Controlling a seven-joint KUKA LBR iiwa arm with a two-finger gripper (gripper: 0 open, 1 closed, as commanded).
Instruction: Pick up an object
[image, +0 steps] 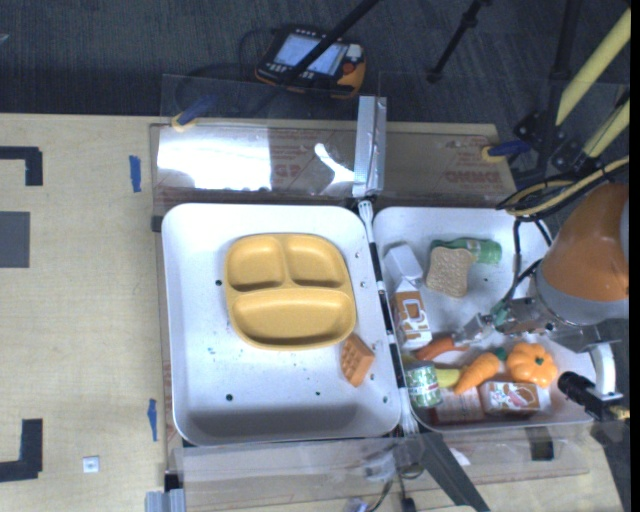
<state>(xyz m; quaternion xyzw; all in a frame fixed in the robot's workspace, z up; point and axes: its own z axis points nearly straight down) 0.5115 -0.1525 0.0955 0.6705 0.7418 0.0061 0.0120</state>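
Observation:
The right bin (390, 225) holds a jumble of toy food. My gripper (489, 323) hangs low over its middle, just above an orange carrot (478, 370) and beside a small orange pumpkin (530, 365). A second, redder carrot (437, 349) lies to its left. A white bottle with an orange label (408, 297) lies along the bin's left wall. At the back are a slice of bread (450, 270) and a green item (480, 248). At the front are a green can (423, 386) and a red-labelled bottle (505, 398). Nothing is visibly held.
The left bin (190, 330) carries a yellow divided plate (290, 290) and a brown waffle piece (356, 360) near its right wall. The arm's orange band (595, 255) and cables overhang the right bin's right side. A clear panel (260, 155) stands behind the bins.

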